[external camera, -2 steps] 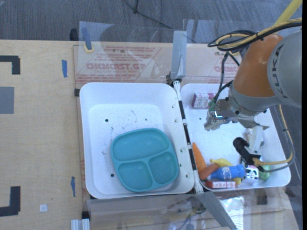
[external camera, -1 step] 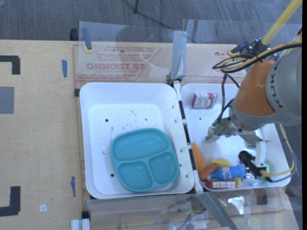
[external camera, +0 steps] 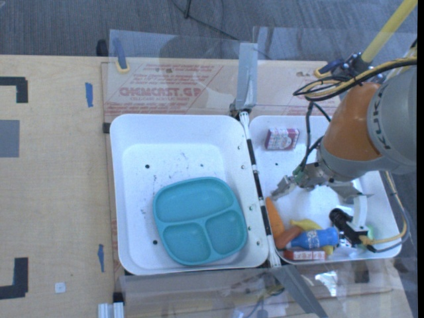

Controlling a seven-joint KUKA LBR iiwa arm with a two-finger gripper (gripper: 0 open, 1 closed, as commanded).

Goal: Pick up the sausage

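Bench [external camera: 53,177]: light wooden top, filling the left and centre of the frame; dark floor beyond its upper edge.
Left bin [external camera: 126,138]: shallow, white, centre of the frame, resting on the bench; dark specks on its floor.
Right bin [external camera: 262,128]: shallow, white, right of centre, touching the left bin along their shared edge.
Printed sheet [external camera: 165,85]: pale with red lettering, flat on the bench above the left bin.
Blue tape marks [external camera: 89,94]: on the bench left of the bins, one upper, one lower.
Black markings [external camera: 16,90]: far left edge, upper and lower.
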